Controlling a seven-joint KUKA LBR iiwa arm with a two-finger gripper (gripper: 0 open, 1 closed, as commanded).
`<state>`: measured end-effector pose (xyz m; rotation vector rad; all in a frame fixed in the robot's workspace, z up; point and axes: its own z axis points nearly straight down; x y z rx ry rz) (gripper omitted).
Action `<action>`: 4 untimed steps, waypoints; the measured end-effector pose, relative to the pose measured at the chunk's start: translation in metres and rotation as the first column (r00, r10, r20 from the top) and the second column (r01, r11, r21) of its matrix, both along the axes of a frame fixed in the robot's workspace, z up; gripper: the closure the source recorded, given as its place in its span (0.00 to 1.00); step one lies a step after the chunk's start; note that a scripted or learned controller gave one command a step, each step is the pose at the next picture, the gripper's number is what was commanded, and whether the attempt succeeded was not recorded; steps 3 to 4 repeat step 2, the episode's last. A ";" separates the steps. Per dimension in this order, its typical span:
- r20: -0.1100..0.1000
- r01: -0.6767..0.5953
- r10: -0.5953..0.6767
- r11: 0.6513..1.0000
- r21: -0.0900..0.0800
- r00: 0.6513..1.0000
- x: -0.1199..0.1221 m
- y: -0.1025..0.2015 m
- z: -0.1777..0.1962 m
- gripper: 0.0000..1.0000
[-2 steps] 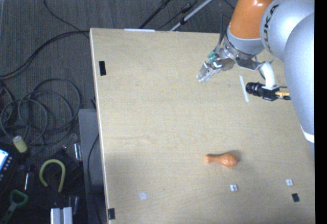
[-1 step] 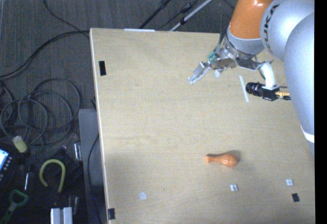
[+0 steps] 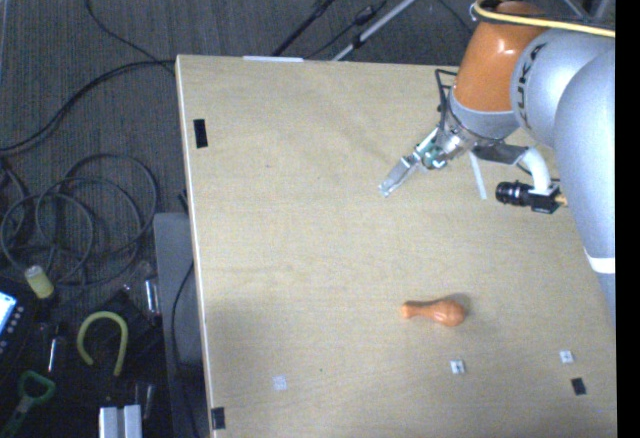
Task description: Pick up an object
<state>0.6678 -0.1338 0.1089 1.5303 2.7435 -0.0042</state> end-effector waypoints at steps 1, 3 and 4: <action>0.001 -0.008 0.008 1.000 0.000 1.000 0.000 0.020 -0.025 0.00; 0.002 -0.007 0.007 1.000 0.001 1.000 0.001 0.021 -0.016 1.00; 0.002 -0.007 0.007 1.000 0.001 1.000 0.001 0.021 -0.016 1.00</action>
